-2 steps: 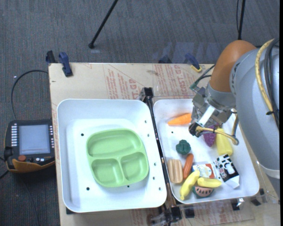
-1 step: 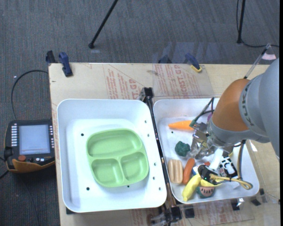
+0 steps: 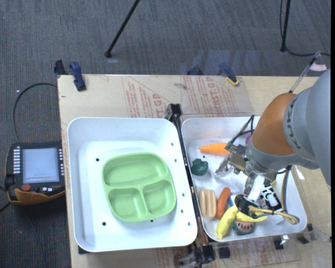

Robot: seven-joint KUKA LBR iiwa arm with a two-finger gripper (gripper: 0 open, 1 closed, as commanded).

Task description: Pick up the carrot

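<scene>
A: Is there any writing that one can read in the camera view?

B: The brown bench board [image 3: 156, 96] carries red printed letters and lines in the upper middle of the frame. They stand turned, and I cannot read them. The pendant [image 3: 36, 169] on the dark floor at the left edge has a pale screen, too small to read.

A: What do the bins hold?

B: The left bin [image 3: 75, 149], in the lower middle, holds one green plate [image 3: 138, 185] with three compartments, lying flat. The right bin [image 3: 212, 124] holds toy food. The carrot [image 3: 214, 148] lies on its side in the upper part of this bin, with its thin end to the left. A dark green piece [image 3: 199, 166] lies just below that end. Near the lower edge there are a hot dog bun [image 3: 208, 203], a red sausage [image 3: 223, 201] just beside it, a yellow banana [image 3: 228, 221] and a watermelon slice [image 3: 244, 226] touching the banana.

A: And the tool?

B: The gripper [image 3: 228, 165] is low in the right bin, just below the right end of the carrot and to the right of the dark green piece. I cannot tell if it is open or closed, nor if it touches the carrot. The arm [image 3: 301, 133] enters from the right edge and covers the right part of that bin.

A: What else is around?

B: A blue clamp [image 3: 76, 74] sits at the upper left corner of the bench, and tripod legs [image 3: 128, 21] stand on the carpet at the top.
</scene>
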